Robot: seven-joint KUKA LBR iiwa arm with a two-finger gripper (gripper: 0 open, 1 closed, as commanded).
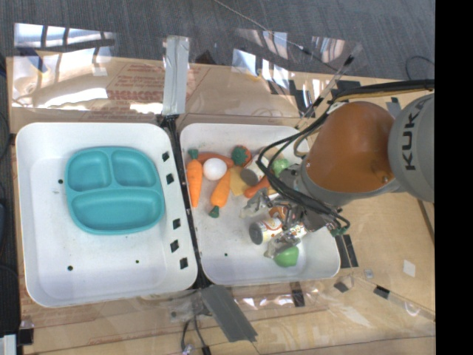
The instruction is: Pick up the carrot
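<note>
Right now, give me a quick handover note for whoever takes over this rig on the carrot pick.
Gripper: low over the right bin, among the small items near its front right; whether it grips anything cannot be told.
Carrots: one lies along the right bin's left wall, a second beside it, just right of a white ball.
Left bin holds a teal divided plate.
Done: no carrot lifted.
Left: move to a carrot, grasp, lift.

2 carrots [194,181] lie in the right bin [222,268], tool [277,224] nearby.
</note>
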